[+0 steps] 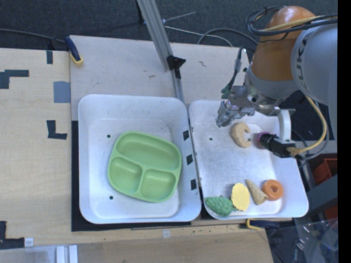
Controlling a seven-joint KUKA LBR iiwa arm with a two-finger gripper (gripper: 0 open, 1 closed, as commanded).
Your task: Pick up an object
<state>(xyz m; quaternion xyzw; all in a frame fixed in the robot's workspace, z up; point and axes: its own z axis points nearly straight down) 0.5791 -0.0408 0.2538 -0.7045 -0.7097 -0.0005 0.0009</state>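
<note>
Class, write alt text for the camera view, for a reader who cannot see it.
A grey robot arm's gripper hovers over the right white bin, beside a beige bread-like piece. Toy foods line that bin's near edge; the left bin holds a green divided plate.

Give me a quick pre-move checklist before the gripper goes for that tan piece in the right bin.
1. Gripper over the right bin: ok.
2. Tan piece lies apart from the other toys: ok.
3. Gripper centred over it: not ok, it sits left of the piece.
4. Finger opening: cannot tell.
5. Green plate in the left bin, out of the path: ok.
6. Anything held already: cannot tell.
</note>
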